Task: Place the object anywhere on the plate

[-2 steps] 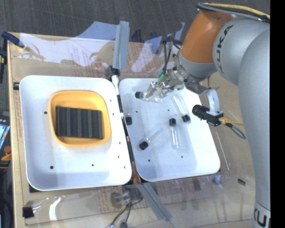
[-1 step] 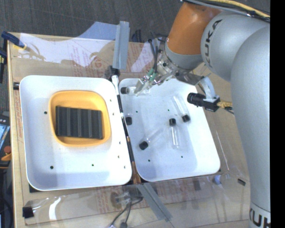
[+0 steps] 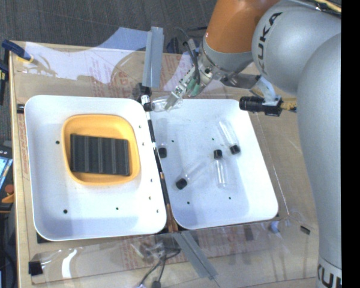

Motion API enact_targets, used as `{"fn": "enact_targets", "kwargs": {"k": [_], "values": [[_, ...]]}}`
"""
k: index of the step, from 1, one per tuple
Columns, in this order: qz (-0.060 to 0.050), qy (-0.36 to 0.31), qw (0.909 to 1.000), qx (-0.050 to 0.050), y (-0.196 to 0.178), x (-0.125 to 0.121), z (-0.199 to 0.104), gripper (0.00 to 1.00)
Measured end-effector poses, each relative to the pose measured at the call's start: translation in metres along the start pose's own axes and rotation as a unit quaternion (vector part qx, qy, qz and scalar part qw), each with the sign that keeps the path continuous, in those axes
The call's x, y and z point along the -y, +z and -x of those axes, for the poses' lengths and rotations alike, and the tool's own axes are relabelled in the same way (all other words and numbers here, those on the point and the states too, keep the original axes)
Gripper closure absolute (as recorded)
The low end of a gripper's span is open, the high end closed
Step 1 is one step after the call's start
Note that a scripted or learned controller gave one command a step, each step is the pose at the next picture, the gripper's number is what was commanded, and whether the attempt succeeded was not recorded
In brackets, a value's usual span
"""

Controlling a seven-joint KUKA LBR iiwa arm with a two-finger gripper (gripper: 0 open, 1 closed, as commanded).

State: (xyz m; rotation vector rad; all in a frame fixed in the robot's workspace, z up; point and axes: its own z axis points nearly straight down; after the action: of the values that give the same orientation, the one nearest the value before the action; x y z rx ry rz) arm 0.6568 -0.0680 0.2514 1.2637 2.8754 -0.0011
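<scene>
Arm: grey KUKA arm [image 3: 300,47] with orange band, reaching in from the right over the far edge of the right bin.
Gripper [image 3: 171,102]: low over the far left corner of the right bin, close to the divider between the bins; a clear vial [image 3: 160,105] sits between its fingertips, lying roughly level. Fingers closed on that vial.
Right bin [image 3: 261,191]: white, shallow. Three more clear vials with black caps lie loose on its floor: one [image 3: 228,138] toward the far right, one [image 3: 219,167] just near of it, one [image 3: 189,176] lying slantwise nearer the middle. A small black cap-like piece [image 3: 162,152] lies by the left wall.
Left bin [image 3: 42,209]: white, holds the yellow plate [image 3: 78,128].
Plate: rounded rectangle, set in the far half of the left bin, carrying a dark ribbed insert [image 3: 101,155].
Held vial versus plate: well apart, plate to the left and nearer.
</scene>
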Motion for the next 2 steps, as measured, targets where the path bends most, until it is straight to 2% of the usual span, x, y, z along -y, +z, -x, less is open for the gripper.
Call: {"fn": "enact_targets", "kwargs": {"k": [1, 2], "values": [[0.000, 0.000, 1.0000, 0.000, 0.000, 0.000, 0.000, 0.00], [0.000, -0.196, 0.9807, -0.001, 0.036, 0.045, 0.003, 0.00]]}}
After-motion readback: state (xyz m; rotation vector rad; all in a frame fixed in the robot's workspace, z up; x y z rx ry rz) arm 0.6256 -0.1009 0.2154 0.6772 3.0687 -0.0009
